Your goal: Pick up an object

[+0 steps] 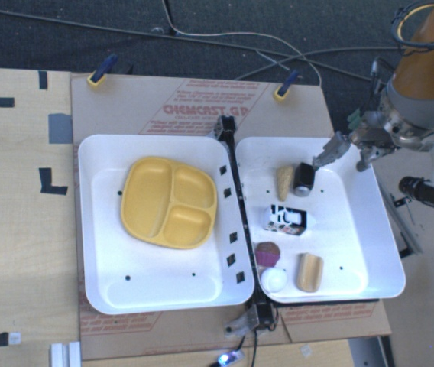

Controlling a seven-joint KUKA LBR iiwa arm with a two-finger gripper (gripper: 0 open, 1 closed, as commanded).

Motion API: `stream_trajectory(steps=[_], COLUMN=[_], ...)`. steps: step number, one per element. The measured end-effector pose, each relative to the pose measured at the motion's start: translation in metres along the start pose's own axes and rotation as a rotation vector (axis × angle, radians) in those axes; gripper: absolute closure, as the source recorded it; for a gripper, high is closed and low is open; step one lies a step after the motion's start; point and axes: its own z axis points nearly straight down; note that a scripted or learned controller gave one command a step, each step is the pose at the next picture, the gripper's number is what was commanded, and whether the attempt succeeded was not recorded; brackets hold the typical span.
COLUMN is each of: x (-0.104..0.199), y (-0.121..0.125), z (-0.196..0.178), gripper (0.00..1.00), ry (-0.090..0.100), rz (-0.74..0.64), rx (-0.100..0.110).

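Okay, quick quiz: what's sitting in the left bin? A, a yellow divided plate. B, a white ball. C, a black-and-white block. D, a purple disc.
A: the yellow divided plate lies in the left bin, while the small items sit in the right bin.
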Motion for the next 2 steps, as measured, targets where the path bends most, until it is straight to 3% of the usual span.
stream_trajectory(steps=[1, 2], x=[0.0, 0.002], y=[0.002, -0.003], z=[-0.007, 0.057], gripper=[0.0, 0.0], ry=[-0.002, -0.001], rz=[-0.003, -0.003], rx=[-0.012, -0.005])
